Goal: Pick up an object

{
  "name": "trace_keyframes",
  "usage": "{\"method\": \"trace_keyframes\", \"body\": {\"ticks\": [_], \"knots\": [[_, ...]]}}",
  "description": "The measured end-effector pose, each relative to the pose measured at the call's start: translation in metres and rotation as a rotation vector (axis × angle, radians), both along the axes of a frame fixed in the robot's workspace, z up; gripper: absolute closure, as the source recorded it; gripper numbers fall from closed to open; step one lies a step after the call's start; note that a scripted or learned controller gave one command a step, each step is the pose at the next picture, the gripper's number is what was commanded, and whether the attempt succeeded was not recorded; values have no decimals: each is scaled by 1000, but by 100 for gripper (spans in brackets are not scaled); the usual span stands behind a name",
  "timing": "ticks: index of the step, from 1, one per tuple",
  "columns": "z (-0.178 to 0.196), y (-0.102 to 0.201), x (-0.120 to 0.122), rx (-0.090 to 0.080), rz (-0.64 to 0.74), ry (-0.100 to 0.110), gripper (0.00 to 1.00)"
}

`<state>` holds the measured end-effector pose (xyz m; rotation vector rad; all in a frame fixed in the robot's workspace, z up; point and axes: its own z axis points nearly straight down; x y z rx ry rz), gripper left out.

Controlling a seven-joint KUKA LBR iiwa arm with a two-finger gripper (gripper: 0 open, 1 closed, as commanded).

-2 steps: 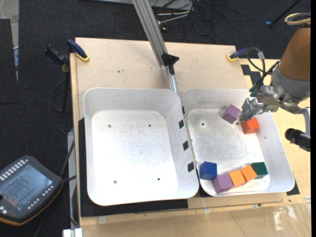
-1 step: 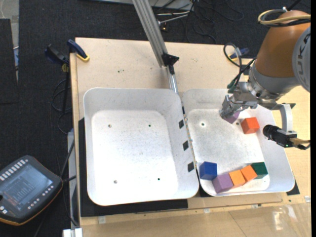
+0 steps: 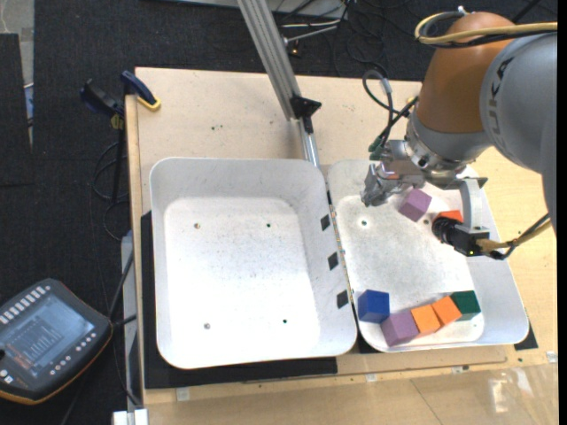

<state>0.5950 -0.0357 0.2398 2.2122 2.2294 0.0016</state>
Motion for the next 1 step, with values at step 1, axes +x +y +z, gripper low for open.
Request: {"method": "trace_keyframes", "body": {"ticks": [1], "knots": [[-9, 52, 22, 0, 0, -1, 100]]}}
